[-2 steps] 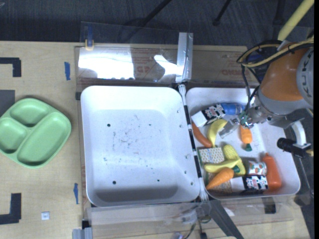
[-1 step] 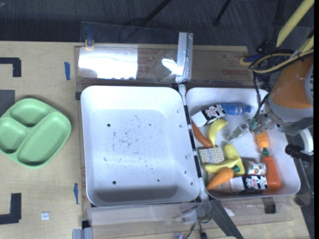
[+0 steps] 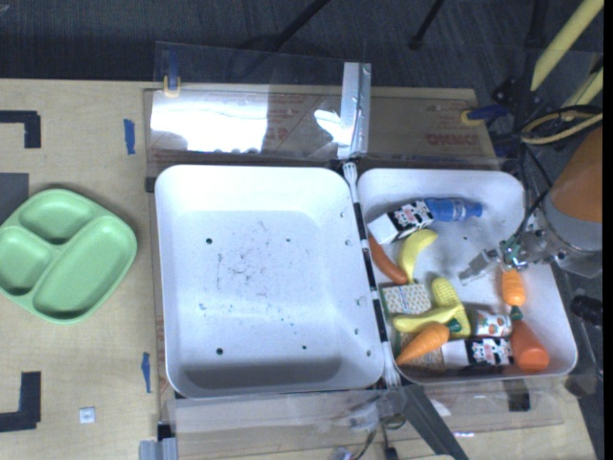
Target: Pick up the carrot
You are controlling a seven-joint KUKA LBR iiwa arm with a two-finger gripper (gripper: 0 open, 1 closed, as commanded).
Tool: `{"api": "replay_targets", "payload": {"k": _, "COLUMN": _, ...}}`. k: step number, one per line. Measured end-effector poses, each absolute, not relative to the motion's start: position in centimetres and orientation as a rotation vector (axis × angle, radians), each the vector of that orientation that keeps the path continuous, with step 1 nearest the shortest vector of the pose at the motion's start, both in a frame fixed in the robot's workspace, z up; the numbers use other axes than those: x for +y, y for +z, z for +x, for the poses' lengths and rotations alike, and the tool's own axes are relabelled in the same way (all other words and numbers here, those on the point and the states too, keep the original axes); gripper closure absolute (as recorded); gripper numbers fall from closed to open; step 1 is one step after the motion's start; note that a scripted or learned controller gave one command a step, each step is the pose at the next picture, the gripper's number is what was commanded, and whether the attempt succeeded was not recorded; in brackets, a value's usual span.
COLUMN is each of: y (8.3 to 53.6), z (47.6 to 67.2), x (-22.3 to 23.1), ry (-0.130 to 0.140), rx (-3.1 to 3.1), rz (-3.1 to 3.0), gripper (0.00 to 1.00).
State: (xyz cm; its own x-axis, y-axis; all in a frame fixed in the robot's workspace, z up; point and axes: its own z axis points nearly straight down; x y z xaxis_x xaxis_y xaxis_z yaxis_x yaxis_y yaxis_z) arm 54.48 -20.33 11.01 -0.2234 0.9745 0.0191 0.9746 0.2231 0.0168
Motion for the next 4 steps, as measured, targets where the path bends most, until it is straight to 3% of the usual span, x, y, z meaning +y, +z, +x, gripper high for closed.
{"api": "replay_targets", "payload": {"k": 1, "y": 11.7, "z": 53.9, "x": -21.6, "ry": -0.011, "rx": -2.445, "rz": -1.979, "gripper": 1.0}}
{"api": "replay_targets", "payload": {"k": 2, "y": 11.7, "z": 53.9, "x": -21.6, "ry": -0.012, "rx": -2.443, "rz": -1.977, "gripper": 0.0}}
{"api": "replay_targets", "payload": {"k": 3, "y": 9.9, "z": 52.9, "x": -18.5, "ry": -0.001, "rx": -2.42, "rz": -2.002, "gripper": 0.0}}
{"api": "replay_targets", "payload": {"k": 4, "y": 10.9, "z": 52.9, "x": -18.6, "ry": -0.004, "rx": -2.42, "rz": -2.007, "gripper": 1.0}}
